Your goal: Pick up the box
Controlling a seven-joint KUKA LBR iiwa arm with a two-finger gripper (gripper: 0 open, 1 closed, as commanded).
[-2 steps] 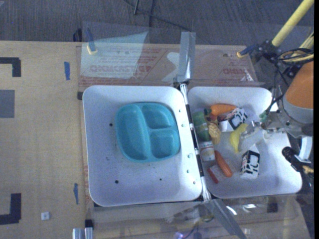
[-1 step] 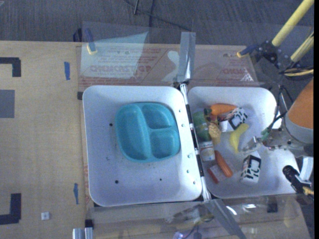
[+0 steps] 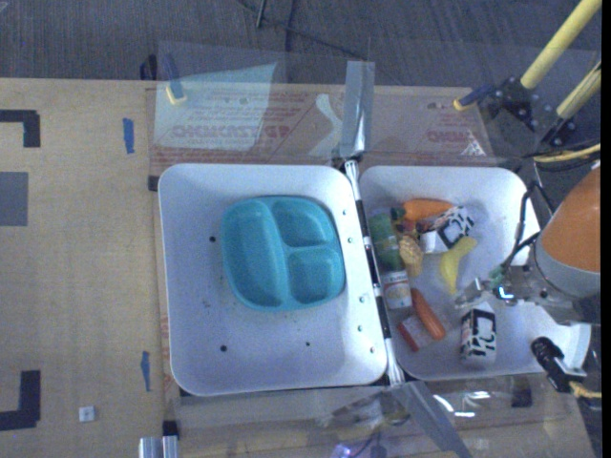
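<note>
Approach step, as I read it: gripper (image 3: 496,292) hovers in right bin (image 3: 511,181), just above black-and-white box (image 3: 478,334) lying near bin's front edge. Grip state: cannot tell. Next I'd need short descent, centred on box.

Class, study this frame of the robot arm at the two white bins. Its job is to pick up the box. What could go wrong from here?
1. The small black-and-white patterned box lies close beside the gripper, near the right white bin's lower wall; a descent slightly off target might push it rather than grip it.
2. A second black-and-white patterned item sits among the crowded toy food by the yellow banana, so the program could target the wrong one.
</note>
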